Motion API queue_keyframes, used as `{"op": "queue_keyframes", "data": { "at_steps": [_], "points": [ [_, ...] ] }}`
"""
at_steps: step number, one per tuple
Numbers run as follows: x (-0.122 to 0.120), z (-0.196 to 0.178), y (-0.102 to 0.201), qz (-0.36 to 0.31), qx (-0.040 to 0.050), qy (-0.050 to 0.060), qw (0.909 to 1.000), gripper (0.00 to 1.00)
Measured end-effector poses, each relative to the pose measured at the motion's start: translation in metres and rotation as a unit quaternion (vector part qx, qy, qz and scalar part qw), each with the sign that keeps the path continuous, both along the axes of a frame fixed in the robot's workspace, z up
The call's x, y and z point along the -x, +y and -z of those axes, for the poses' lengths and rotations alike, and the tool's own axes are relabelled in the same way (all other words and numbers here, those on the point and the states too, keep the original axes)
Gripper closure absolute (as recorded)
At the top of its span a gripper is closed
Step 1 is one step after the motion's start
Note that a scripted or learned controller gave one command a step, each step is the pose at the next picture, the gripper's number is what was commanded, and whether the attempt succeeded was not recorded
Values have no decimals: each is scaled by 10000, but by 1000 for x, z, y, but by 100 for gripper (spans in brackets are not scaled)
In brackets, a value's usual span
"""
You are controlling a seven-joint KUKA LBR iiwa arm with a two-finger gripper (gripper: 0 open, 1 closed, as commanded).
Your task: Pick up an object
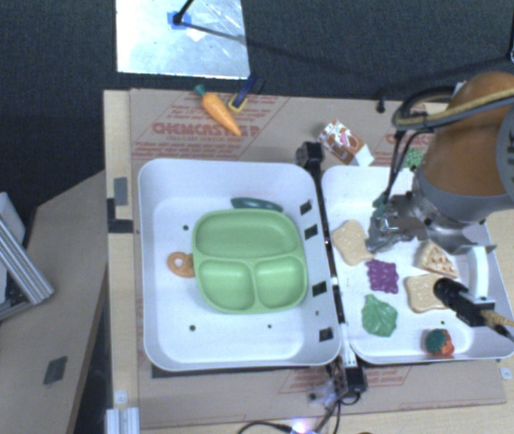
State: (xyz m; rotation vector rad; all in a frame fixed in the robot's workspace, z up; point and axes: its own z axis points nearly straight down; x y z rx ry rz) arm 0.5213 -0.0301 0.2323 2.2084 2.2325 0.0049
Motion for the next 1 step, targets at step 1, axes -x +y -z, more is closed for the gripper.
{"op": "queue_keyframes", "data": {
  "at_steps": [1],
  "points": [
    [-1,-4,57,4,-1,6,10000,100]
  ]
}}
